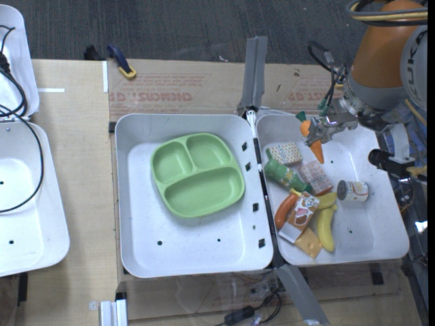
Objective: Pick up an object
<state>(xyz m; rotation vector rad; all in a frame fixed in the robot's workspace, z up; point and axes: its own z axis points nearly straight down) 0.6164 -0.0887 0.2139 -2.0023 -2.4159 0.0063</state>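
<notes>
Carrot [317,151] pinched between my fingers, hanging above the right bin's [380,246] far corner
Lift step appears under way; next I must raise my gripper [315,136] clear without loosening the pinch

I read red printing on the cardboard sheet [204,85] behind the bins. It appears upside down and mirrored from my view; the letters look like "CHEMCYL" or similar, but I cannot settle them. More red print sits on the same sheet farther right, too faint to read. On the arm [414,53], at the frame's right edge, I see dark letters "UK", cut off. The small carton [300,219] in the right bin carries a printed label, too small to read.
</notes>
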